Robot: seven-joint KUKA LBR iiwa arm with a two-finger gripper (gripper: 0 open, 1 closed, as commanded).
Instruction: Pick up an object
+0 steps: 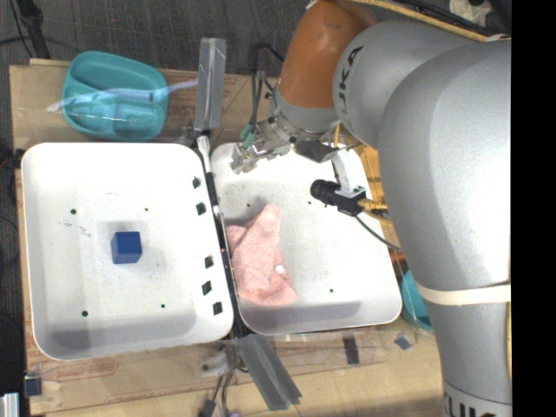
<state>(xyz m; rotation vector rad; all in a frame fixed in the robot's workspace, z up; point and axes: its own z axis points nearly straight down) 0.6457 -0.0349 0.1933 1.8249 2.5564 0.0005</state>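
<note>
The surface [130,387] is a pale wooden top, seen bare along the lower edge of the frame and in a strip across the upper left. Two shallow white bins rest on it side by side. The left bin [52,168] fills the left half of the frame; the right bin [369,307] sits at the centre, touching or nearly touching it along a shared edge. A grey metal bar [209,81] stands on the surface at the upper end of that seam, and another grey bar [269,373] lies at its lower end. A teal plastic container [113,94] sits on the surface in the upper left, just above the left bin.
</note>
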